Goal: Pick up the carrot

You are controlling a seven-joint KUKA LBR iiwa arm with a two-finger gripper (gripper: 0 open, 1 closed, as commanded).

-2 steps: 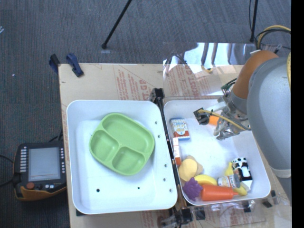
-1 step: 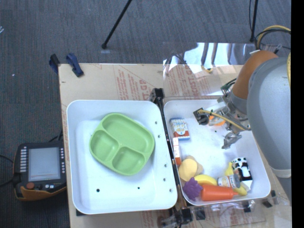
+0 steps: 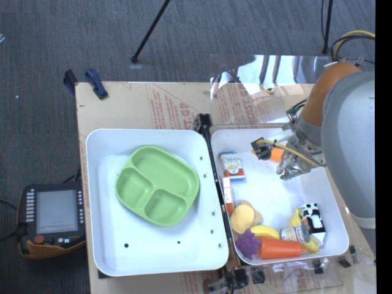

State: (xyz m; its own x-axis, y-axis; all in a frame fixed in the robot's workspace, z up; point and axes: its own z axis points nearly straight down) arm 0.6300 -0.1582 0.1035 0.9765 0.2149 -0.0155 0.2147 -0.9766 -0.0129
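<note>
We see the carrot [image 3: 282,248] lying at six o'clock in the right bin [image 3: 335,196], touching the purple grapes [image 3: 248,242] and banana [image 3: 266,231]. The hand [image 3: 288,167] hovers at one o'clock; its spread we cannot tell. We advise descending across the carrot's middle, clear of its neighbours.

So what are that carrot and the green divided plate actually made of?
The carrot looks like moulded toy plastic: uniform orange, smooth, slightly glossy. The green plate also seems plastic, with a matte pastel finish and soft rounded dividers. Neither can be confirmed from sight alone.
</note>
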